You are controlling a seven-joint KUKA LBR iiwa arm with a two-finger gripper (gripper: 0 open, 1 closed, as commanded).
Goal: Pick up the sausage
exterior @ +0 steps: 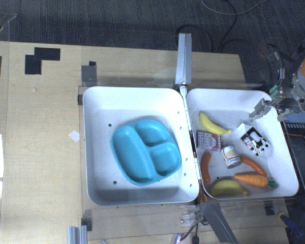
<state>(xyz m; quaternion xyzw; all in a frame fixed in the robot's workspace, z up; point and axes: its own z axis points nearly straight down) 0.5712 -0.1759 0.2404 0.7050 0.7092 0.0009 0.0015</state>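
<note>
Dark carpet runs behind a pale wooden table (40, 136), with a thin cable (234, 6) looping across the carpet at top right. Black square marks (40, 59) sit on the table's far left part.

Two shallow white bins stand side by side on the table, touching along a shared edge. Left bin (99, 111) holds one blue divided plate (145, 151) with three compartments, lying slightly turned, near the bin's middle.

Right bin (229, 98) holds the small items:
- sausage (206, 167): reddish-brown, lying lengthwise close to the bin's left wall, just below a small purple packet (207, 140).
- banana (212, 124): yellow, upper left part of the bin, above the packet.
- second banana (227, 187): yellow-green, along the near edge, just right of the sausage's lower end.
- small jar (231, 155): tilted, near the bin's middle, right of the sausage and apart from it.
- carrot (252, 179): orange, just right of the second banana.
- red-orange item (253, 165), elongated, just above the carrot; cannot tell what it is.
- white card with black marks (253, 138): right of centre.

Arm enters from the right edge. Claw (263, 109) hangs over the bin's upper right part, above the white card, well apart from the sausage. Nothing is seen between its tips; whether they are wide or narrow I cannot tell.
</note>
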